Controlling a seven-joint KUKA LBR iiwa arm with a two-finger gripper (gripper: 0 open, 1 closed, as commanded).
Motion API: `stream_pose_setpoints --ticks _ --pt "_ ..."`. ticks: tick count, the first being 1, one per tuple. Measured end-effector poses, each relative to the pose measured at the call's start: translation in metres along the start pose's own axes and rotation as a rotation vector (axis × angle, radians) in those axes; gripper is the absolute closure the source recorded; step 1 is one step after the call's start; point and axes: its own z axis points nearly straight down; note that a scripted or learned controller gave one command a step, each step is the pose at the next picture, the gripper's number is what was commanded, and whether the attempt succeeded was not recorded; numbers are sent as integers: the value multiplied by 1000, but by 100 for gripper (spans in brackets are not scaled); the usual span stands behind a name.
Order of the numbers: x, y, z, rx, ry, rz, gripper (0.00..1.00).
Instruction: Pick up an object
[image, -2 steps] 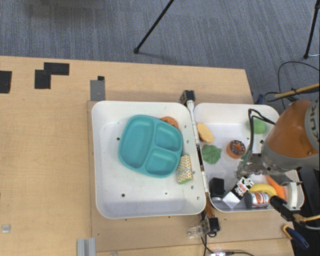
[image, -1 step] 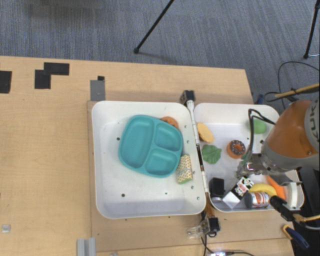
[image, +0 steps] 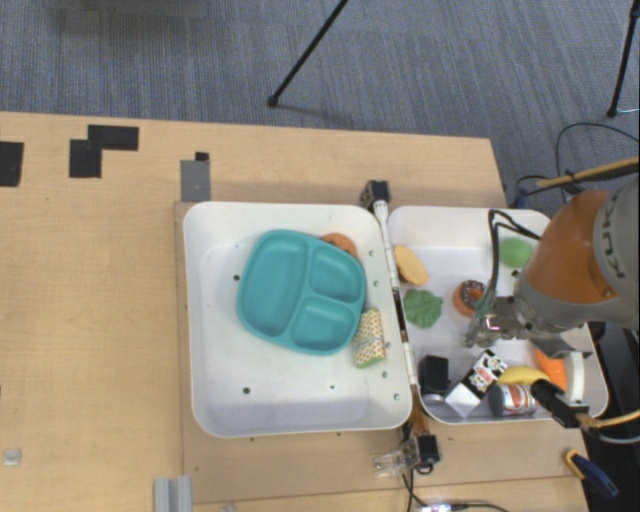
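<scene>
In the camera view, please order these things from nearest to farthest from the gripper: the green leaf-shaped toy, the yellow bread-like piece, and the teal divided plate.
Measured from the gripper in the right bin:
1. Green leaf-shaped toy, just to the gripper's left in the picture, same bin.
2. Yellow bread-like piece, farther up and left, near the divider.
3. Teal divided plate, in the left bin, across the divider.

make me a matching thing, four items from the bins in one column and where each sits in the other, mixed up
Items:
1. teal divided tray
2. green leaf
3. yellow banana
4. patterned yellow-green packet

Places:
A. right bin, near its front edge
B. left bin, against the tray's front right corner
C. left bin, filling its middle
D. right bin, close to the divider between the bins

Pairs: 1-C, 2-D, 3-A, 4-B
</scene>
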Motion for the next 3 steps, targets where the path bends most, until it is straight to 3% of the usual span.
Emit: stream_pose_setpoints --ticks 1,2,3 --pt "-28 66 0 -9 -4 -2 0" --pt "-80 -27 0 -4 -4 1 0" --pt "-80 -27 0 -4 -4 4 0"
